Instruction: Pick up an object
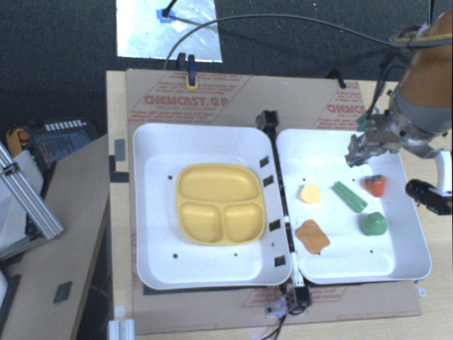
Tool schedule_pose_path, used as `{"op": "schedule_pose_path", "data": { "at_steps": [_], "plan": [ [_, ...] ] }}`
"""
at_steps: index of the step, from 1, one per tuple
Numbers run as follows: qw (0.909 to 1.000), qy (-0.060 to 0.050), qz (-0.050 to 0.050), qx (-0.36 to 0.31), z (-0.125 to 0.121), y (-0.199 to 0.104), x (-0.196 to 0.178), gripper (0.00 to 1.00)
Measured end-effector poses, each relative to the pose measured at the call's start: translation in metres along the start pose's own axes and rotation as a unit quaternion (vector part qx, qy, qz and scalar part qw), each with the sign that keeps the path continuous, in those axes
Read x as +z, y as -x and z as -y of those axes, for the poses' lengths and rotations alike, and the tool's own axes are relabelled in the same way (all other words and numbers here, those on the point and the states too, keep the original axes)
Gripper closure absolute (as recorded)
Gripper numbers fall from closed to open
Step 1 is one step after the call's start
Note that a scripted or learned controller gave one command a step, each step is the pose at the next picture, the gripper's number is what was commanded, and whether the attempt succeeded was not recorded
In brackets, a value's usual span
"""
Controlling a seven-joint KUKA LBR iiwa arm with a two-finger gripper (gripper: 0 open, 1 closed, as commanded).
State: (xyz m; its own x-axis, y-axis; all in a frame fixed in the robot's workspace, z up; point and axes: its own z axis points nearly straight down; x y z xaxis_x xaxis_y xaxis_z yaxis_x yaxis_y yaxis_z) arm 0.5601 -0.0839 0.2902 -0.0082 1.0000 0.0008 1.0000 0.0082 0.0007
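- Five small objects lie in the right bin [407, 257]: yellow piece [309, 193], green stick [350, 195], red-orange piece [375, 185], green ball [373, 223], brown piece [312, 236].
- Gripper [359, 154] hovers over the bin's far side; whether its fingers are open, I cannot tell.
- Risk: red-orange piece and green stick sit near each other, so a descent may nudge one aside.

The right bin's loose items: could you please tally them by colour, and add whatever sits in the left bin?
Green: 2, a long green piece and a round green piece
Yellow: 2, a small yellow piece and the yellow divided tray in the left bin
Red-orange: 1, a small red-orange piece
Tan-orange: 1, a flat tan-orange piece
Total: 6
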Motion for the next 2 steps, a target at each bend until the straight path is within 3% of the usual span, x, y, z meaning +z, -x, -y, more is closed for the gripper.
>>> {"op": "schedule_pose_path", "data": {
  "at_steps": [2],
  "plan": [
    [1.0, -0.001, -0.001, -0.001, 0.029, -0.104, 0.017, 1.0]
  ]
}}
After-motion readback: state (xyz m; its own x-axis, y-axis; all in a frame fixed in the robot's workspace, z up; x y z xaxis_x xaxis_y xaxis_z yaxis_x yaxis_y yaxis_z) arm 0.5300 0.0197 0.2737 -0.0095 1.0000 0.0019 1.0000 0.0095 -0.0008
